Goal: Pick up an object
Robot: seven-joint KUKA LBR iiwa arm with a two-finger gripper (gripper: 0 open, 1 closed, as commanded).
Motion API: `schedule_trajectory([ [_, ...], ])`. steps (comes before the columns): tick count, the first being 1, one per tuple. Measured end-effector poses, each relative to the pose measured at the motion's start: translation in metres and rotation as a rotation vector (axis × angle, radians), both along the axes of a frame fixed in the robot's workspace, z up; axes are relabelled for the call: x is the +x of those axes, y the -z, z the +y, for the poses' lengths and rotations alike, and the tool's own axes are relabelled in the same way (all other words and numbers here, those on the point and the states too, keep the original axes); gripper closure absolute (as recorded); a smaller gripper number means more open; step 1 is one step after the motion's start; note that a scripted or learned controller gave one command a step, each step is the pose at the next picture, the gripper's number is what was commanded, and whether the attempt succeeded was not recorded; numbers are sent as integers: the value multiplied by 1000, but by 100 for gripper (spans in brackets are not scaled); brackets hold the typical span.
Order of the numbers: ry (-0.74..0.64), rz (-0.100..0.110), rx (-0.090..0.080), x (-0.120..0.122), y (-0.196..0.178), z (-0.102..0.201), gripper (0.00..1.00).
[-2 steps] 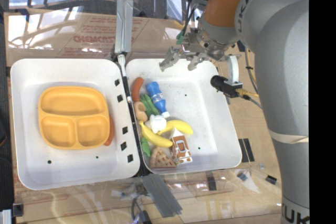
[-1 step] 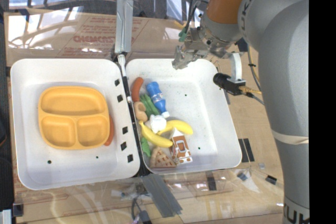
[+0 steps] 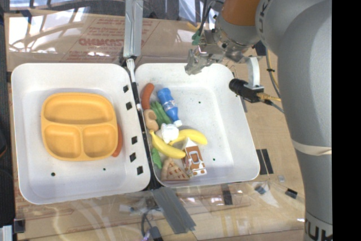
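The small blue bottle [image 3: 167, 101] lies among toy food at the right bin's [image 3: 225, 138] left side; it looks light, rigid and slick, best pinched across its body. The gripper [image 3: 194, 65] hovers above the far rim, apparently empty; how wide it stands I cannot tell.

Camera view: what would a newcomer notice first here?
First the yellow divided tray in the left bin. Then the heap of toy food, with bananas and a blue bottle, along the right bin's left side. The gripper hangs at that bin's far edge.
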State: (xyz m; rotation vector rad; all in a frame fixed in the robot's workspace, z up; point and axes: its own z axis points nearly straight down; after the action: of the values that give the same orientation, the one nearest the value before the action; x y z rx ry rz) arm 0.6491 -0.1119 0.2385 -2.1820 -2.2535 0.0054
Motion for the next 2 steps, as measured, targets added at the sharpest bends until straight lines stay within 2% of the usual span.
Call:
schedule_trajectory([
  [1,-181,0,1,-62,48,43,0],
  [2,-562,-7,0,1,46,54,0],
])
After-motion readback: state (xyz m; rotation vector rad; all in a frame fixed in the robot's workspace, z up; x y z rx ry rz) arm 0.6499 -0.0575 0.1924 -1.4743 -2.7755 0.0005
